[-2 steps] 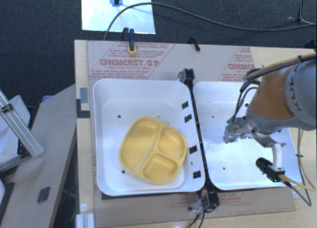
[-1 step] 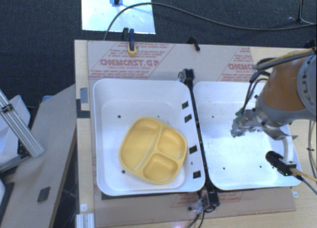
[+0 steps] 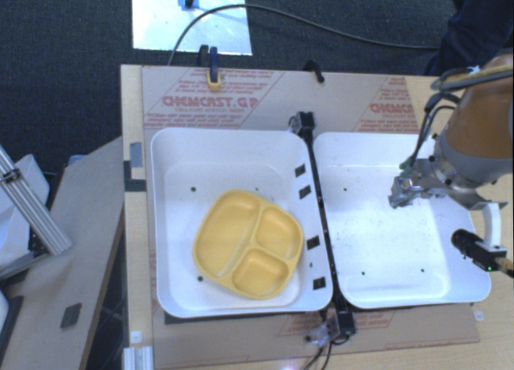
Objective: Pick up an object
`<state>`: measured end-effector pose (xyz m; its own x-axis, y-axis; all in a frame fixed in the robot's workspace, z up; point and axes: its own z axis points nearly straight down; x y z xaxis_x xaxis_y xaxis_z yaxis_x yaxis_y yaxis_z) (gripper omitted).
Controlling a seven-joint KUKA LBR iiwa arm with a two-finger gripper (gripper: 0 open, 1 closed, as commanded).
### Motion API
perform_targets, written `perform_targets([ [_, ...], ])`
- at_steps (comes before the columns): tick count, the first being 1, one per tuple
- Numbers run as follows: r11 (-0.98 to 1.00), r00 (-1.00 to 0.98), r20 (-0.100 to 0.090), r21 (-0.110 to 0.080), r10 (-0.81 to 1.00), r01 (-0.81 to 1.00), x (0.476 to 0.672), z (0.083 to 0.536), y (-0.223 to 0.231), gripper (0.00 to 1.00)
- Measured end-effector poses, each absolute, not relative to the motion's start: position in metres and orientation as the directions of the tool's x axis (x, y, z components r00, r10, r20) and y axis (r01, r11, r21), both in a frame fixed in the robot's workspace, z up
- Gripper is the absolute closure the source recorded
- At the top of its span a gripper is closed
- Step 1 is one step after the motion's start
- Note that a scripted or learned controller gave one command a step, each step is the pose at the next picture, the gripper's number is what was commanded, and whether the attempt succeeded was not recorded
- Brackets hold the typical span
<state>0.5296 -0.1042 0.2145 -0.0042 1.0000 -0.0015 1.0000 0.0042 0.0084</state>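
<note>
Camera view: yellow divided tray (image 3: 248,243) lies flat in the left bin (image 3: 173,160), toward its lower middle, turned a little askew, three compartments facing up — one long one on the left, two smaller on the right. It looks like moulded plastic, so probably light, stiff and fairly slick; not fragile by the look of it. The raised rim and the ridges between compartments are the likely places to pinch, since the flat floors give the jaws nothing to close on; a rim grip near one edge would probably tip the tray as it lifts, so the central divider seems the better bet. The gripper (image 3: 404,192) sits over the right bin (image 3: 377,296), at its upper right part, well apart from the tray, with the grey-and-orange arm (image 3: 480,132) coming in from the right. Cannot tell how far the jaws are open — too small and blurred; nothing visible between them. Both bins sit side by side on the worktop (image 3: 241,99).
</note>
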Motion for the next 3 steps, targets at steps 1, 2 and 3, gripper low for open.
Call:
perform_targets([
  [1,0.004,-0.004,-0.001,0.005,1.000,1.000,0.531,0.238,-0.104,1.00],
  [2,0.009,-0.009,0.001,0.003,1.000,1.000,0.550,0.226,-0.054,1.00],
  [3,0.009,-0.009,0.001,0.002,1.000,1.000,0.560,0.217,-0.004,1.00],
])
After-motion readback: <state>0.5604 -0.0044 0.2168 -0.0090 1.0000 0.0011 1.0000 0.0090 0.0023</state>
